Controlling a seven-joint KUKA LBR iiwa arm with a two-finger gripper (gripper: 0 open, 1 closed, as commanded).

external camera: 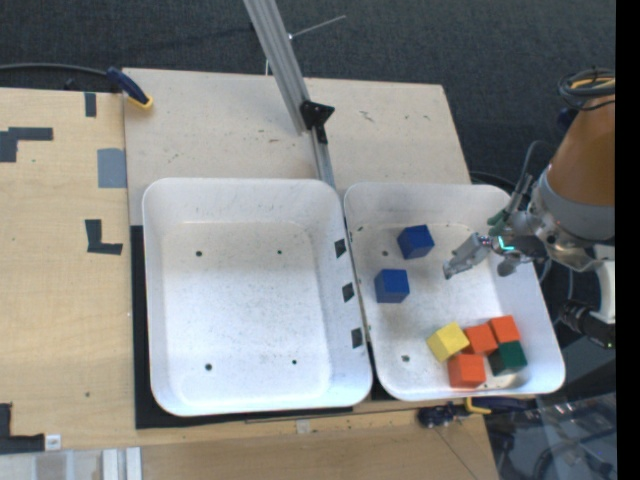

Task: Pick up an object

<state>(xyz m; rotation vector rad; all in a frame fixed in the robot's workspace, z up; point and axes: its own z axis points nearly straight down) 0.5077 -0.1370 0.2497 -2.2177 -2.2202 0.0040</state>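
the gripper [462, 259] is hanging over the right bin [385, 370], just right of the upper blue cube [415, 241], likely lining up a pick; whether it is released or clenched i cannot tell, and nothing is showing in its grasp. a second blue cube [392, 285] is lying nearby, while yellow [448, 342], orange [466, 369] and green [510, 356] cubes are crowding the near corner, making them harder targets.

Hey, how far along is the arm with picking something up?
Nothing is picked yet. The hand hangs over the right bin, beside the two blue cubes. Every block lies in the bin, including the yellow one. Grasping and lifting remain.
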